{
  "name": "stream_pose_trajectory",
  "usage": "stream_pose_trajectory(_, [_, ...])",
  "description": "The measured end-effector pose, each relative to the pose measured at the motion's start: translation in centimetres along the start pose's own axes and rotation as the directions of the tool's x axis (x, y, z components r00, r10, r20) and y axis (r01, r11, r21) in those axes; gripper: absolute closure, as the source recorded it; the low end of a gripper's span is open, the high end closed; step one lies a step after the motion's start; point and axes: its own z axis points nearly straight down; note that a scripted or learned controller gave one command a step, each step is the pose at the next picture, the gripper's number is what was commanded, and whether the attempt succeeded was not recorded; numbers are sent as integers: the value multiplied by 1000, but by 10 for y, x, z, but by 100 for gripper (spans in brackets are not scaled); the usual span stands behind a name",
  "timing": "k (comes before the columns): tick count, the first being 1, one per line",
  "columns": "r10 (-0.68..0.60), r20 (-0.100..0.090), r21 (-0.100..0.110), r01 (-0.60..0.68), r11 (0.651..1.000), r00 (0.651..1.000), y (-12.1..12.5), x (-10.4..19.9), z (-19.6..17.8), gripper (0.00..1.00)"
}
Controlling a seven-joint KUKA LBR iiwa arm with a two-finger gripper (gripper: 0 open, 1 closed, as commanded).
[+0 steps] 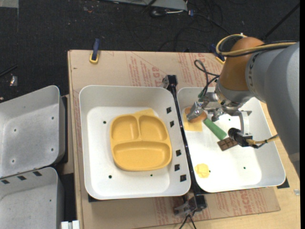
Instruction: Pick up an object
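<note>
**Hidden and cut off**

Arm [267, 66] ran off the right edge. Its wrist covered part of the right bin [248, 175] and most of the gripper [209, 111]. Yellow sheet [193, 125] lay partly under it. Grey trays [28, 128] were cropped at left.

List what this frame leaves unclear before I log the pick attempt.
- Tool: the wrist covers it from above, so a grasp can't be confirmed.
- Small objects by the green stick in the right bin: too small and crowded to identify.
- Yellow tray: hides the left bin floor beneath it.
</note>
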Motion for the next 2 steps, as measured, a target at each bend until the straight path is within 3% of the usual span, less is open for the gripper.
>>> stream_pose_trajectory(1, [1, 0, -2, -1, 1000, 1000, 1, 0, -12, 100])
stream_pose_trajectory(2, [1, 2, -9, -1, 1000, 1000, 6, -6, -74, 100])
